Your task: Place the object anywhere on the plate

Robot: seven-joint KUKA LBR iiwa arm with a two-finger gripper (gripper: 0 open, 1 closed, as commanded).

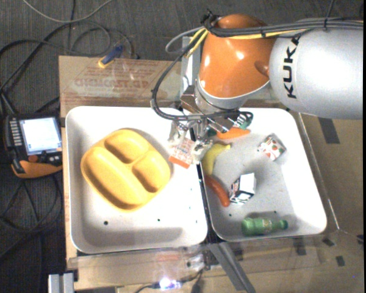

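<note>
1. Bench: I log two shallow white bins side by side, the left bin (85,224) and the right bin (305,206), touching along a shared rim at the middle of my view. A brown cardboard sheet (110,81) with faint print lies under them toward 12 o'clock.
2. Plate (126,168): yellow, three compartments, lying tilted in the left bin, near that bin's centre.
3. Arm (280,60): grey with an orange band, entering from 3 o'clock and crossing the right bin's 11 o'clock corner.
4. Gripper (192,140): it hangs over the rim between the bins. An orange-and-white packet (181,154) sits at the fingertips, just at 3 o'clock of the plate; I cannot tell whether the fingers clasp it or stand apart, since wiring hides them.
5. Right bin contents: a yellow-green fruit-like piece (212,156) near 10 o'clock; an orange carrot-like piece (233,134) at 12 o'clock of it; an orange-red sausage-like piece (218,191) near the shared rim; a small white carton (244,188) at centre; a red-and-white box (272,148) toward 1 o'clock; a green bottle (264,225) lying flat at 6 o'clock.
6. Room: dark carpet (61,17) with loose black cables; a handheld control pendant (35,140) with a lit screen at 9 o'clock of the bench; a blue-and-yellow clip (110,55) at the cardboard's far edge.
</note>
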